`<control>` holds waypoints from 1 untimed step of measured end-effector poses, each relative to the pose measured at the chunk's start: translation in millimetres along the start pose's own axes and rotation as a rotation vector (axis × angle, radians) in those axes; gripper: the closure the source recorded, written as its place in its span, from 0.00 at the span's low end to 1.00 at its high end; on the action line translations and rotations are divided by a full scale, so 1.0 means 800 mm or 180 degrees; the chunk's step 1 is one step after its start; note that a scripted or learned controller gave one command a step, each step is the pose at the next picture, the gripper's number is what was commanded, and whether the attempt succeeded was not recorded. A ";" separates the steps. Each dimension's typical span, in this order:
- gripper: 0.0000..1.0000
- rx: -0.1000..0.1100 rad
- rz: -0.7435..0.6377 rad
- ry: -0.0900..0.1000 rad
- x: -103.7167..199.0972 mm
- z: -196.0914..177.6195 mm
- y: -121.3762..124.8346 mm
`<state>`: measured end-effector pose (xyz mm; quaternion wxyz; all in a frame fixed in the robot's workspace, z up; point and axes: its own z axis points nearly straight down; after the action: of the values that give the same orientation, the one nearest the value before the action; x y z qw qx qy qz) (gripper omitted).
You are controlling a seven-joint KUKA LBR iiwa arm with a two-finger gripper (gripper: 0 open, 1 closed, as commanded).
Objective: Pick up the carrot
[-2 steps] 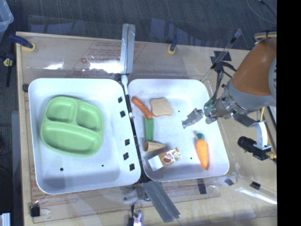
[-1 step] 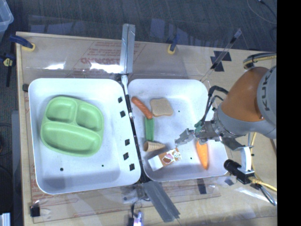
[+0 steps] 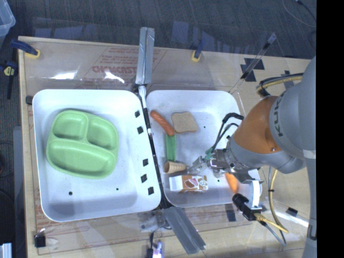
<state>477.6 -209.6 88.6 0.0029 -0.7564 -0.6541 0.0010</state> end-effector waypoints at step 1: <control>1.00 0.0012 -0.0011 -0.0001 -0.002 -0.009 0.001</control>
<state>478.3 -211.1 95.6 0.0042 -0.7552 -0.6555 0.0022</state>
